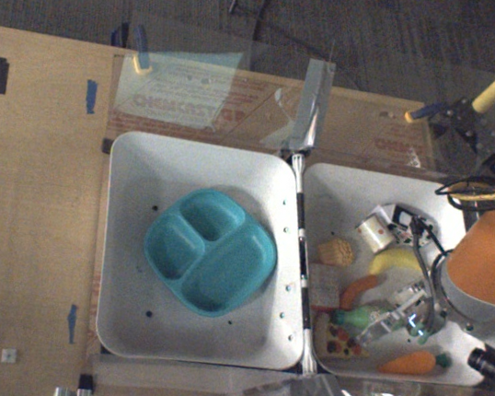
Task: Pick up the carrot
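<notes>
1. Though the arm (490, 264) already hangs over the right bin (322, 195), filling that bin's far right side with its orange band and grey wrist, the job looks barely begun, since the carrot lies untouched on the bin floor

2. The left bin (123, 219) bears a teal divided plate (211, 250) near its middle and plays no part in this step

3. The right bin is crowded: a yellow banana (396, 261), a red-orange pepper-like piece (361, 290), a round tan cookie (337, 251), a green item (352, 317) and a small box with dark spots (337, 339) near the front left corner

4. The gripper (401, 315) sits low among these, near the bin's middle, pointing toward the green item; whether its fingers are parted or closed I cannot tell, as the metal parts blur together, and nothing can be seen held in it

5. The carrot (410, 363), orange with a green tip (442, 360) at its right end, lies flat near the front wall, just beside the gripper and a little nearer the camera

6. To do the step well, I judge the gripper should shift toward the front wall, centre over the thick middle of the carrot, and close across its width, not along it, keeping clear of the wall and the spotted box, then lift straight up
</notes>
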`<state>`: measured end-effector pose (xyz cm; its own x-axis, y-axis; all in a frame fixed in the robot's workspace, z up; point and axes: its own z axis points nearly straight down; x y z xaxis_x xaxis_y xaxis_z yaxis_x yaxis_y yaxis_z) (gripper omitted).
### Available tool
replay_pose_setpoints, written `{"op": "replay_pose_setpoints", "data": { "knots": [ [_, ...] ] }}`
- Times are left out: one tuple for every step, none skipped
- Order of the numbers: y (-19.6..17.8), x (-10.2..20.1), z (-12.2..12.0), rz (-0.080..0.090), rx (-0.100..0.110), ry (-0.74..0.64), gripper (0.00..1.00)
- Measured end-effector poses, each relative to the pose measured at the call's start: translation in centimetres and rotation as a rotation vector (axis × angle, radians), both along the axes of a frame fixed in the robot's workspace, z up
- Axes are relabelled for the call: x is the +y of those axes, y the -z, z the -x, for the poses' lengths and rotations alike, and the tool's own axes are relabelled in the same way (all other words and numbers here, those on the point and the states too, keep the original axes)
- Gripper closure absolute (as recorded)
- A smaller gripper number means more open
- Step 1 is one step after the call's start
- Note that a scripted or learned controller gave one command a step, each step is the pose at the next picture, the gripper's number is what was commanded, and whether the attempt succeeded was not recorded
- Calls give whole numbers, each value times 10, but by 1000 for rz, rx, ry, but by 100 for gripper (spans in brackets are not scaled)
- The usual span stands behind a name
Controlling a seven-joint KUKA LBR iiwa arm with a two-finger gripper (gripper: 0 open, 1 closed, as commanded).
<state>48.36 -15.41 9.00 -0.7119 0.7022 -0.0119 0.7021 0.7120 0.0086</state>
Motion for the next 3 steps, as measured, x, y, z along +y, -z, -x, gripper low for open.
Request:
{"op": "replay_pose_setpoints", "data": {
  "knots": [
    [0,-39,-2,-3,-2,29,0],
    [0,-40,-1,1,-2,-9,0],
    [-1,-45,-5,-16,-2,78,0]
  ]
}}
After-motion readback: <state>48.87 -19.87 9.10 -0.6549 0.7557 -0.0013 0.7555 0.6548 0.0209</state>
